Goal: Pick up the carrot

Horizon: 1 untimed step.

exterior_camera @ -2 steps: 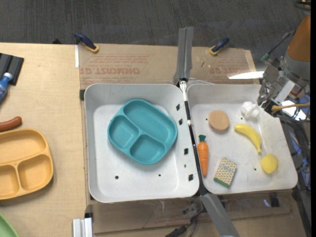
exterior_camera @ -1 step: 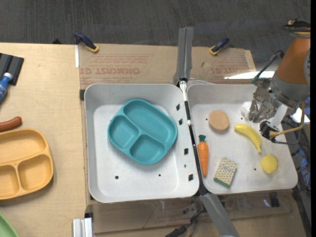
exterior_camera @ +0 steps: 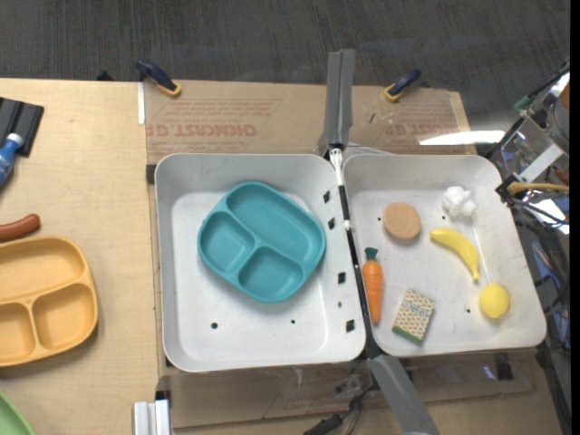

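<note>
Carrot: we see the small orange toy carrot with a green top [exterior_camera: 372,281] lying in the right-hand shallow white bin [exterior_camera: 517,243], along its left wall, green end pointing away from us.
Neighbours: a tan round disc [exterior_camera: 401,221] sits up and right of it; a small patterned green-edged box [exterior_camera: 413,315] lies just to its right, apart from it.
Further right: we find a yellow plastic banana [exterior_camera: 459,248], a yellow lemon [exterior_camera: 494,301] and a small white lumpy piece [exterior_camera: 459,203].
Left bin: the left-hand white bin [exterior_camera: 177,270] holds a teal three-compartment plate [exterior_camera: 261,241].
Bench: an orange divided tray [exterior_camera: 41,302] rests at the far left.
Gripper: we cannot tell its state; some rig parts crowd the right edge.
</note>
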Each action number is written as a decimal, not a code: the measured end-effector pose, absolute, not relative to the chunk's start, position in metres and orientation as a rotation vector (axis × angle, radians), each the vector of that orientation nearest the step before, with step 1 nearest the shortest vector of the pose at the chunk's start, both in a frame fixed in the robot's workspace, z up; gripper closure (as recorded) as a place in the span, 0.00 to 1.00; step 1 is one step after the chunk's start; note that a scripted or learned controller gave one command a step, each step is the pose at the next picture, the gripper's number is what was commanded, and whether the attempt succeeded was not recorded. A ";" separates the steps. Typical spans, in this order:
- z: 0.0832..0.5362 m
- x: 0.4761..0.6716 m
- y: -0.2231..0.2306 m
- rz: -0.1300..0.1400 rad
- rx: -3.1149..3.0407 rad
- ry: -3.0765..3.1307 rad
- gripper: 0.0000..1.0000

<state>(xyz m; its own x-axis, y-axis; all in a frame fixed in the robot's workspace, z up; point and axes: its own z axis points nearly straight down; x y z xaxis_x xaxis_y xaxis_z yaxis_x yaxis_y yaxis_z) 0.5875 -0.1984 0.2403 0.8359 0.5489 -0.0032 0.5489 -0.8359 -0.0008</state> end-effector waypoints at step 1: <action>0.188 0.607 -0.180 -0.010 3.018 0.882 1.00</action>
